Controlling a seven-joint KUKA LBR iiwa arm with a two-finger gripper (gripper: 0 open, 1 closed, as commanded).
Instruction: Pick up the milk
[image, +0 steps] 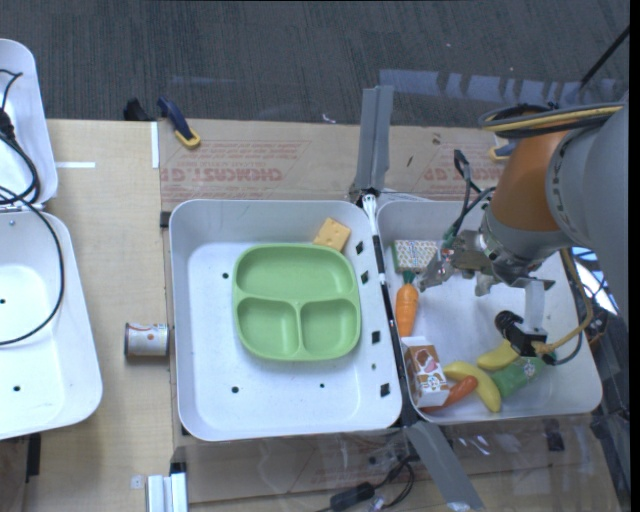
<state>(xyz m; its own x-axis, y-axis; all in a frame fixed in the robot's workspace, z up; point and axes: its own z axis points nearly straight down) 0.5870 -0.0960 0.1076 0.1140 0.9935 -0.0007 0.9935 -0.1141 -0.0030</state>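
The milk (426, 371) is a small white and brown carton lying at the front left corner of the right bin (560, 400). It touches a banana (482, 383) on its right. My gripper (438, 268) hangs over the back left part of that bin, well behind the milk, between a speckled packet (413, 254) and the grey wrist. A carrot (406, 307) lies between the gripper and the milk. Nothing is visible in the gripper.
A second banana (497, 356) and a green item (517, 377) lie beside the first banana at the bin's front. The left bin (200, 390) holds a green divided plate (297, 301) and a yellow wedge (331, 236). A small can (147, 340) lies on the bench to the left.
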